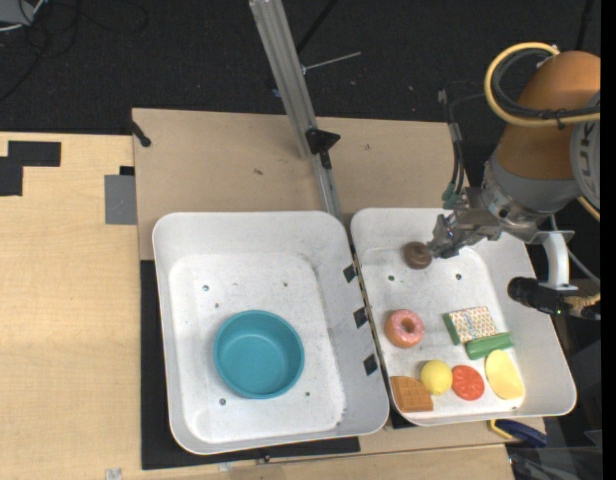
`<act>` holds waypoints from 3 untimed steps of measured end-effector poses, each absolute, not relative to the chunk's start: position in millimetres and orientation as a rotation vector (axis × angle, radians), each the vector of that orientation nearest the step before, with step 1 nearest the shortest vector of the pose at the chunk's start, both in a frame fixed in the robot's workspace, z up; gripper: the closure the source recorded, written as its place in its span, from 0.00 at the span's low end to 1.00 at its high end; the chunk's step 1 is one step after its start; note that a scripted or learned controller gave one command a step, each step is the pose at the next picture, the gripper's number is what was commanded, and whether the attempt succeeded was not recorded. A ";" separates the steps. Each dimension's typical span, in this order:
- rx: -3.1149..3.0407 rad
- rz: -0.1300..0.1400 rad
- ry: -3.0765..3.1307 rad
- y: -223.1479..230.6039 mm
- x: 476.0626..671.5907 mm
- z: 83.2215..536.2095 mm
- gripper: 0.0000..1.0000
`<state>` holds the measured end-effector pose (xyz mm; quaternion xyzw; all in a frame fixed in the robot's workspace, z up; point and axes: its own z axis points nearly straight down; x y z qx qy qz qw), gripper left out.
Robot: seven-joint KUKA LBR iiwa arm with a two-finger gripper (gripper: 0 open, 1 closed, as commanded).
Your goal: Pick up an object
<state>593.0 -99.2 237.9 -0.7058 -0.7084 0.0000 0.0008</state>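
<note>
Approach step, I'd say: the two-finger metal gripper (446, 246) on the grey arm w/ orange band (548, 118) is down in the far part of the right shallow white plastic bin (548, 400), right beside a small round brown puck-like object (418, 256). Tips look to be touching or nearly touching it, but can't tell from here if the claw is spread or pressed together, nor if the brown piece sits between the tips. Next move prob. needs a clean close on that piece, then a straight lift.

Rest of that bin, toward the near side:
- pink glossy ring doughnut toy (405, 328)
- speckled flat card-like block (470, 322)
- green stick-shaped piece (488, 345)
- yellow round lemon-like toy (436, 376)
- red round toy (468, 383)
- pale yellow oblong toy (504, 374)
- orange waffle-textured square (412, 395)

Left white bin (188, 248) holds a smooth teal round bowl (259, 354).
</note>
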 end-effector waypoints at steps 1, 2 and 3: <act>-2.216 0.000 -2.225 -42.6 600.7 228.0 1.00; -2.217 0.001 -2.224 10.1 604.0 222.7 1.00; -2.218 0.001 -2.224 54.7 623.8 217.6 1.00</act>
